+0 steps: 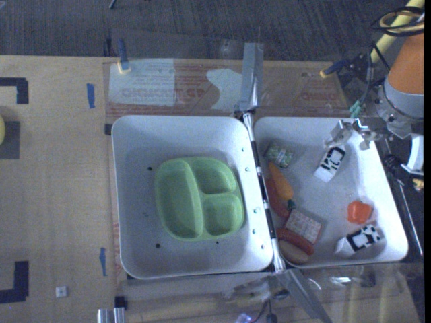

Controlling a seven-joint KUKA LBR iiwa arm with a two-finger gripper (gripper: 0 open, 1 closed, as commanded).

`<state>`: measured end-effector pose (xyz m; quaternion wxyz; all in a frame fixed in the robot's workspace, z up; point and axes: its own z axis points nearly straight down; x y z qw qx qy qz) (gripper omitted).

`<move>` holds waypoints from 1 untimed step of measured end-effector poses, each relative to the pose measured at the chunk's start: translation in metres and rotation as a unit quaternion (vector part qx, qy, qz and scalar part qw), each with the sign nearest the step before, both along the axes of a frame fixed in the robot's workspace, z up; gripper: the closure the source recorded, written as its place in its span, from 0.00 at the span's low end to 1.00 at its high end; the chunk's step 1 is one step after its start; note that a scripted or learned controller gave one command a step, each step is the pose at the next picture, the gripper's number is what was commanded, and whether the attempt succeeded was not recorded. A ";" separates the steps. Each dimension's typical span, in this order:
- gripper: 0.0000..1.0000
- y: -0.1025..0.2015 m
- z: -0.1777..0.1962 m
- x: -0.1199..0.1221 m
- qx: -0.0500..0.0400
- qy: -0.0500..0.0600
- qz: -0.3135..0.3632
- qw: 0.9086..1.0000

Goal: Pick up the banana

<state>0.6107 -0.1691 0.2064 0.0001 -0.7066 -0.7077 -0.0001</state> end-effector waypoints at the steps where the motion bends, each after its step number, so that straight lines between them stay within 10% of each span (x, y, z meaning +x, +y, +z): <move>1: 0.00 0.048 -0.121 -0.035 0.000 -0.001 -0.204 0.979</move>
